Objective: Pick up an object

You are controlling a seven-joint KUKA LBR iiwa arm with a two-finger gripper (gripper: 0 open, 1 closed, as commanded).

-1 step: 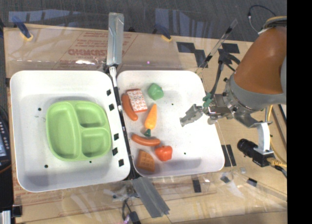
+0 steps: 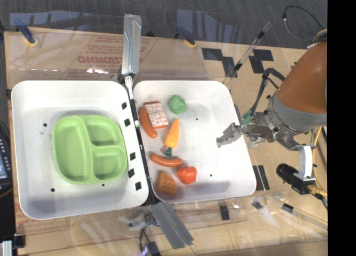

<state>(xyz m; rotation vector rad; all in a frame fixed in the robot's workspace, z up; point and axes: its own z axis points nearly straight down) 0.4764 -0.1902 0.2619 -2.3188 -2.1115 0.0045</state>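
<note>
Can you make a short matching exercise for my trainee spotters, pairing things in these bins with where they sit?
Things:
1. green divided plate
2. carrot
3. waffle piece
4. end effector

Places:
A. near the front edge of the right bin, beside the red tomato
B. over the right bin's right side, apart from the toy food
C. middle of the left bin
D. middle of the food cluster, between the green pepper and the lower hot dog

Pairs: 1-C, 2-D, 3-A, 4-B
</note>
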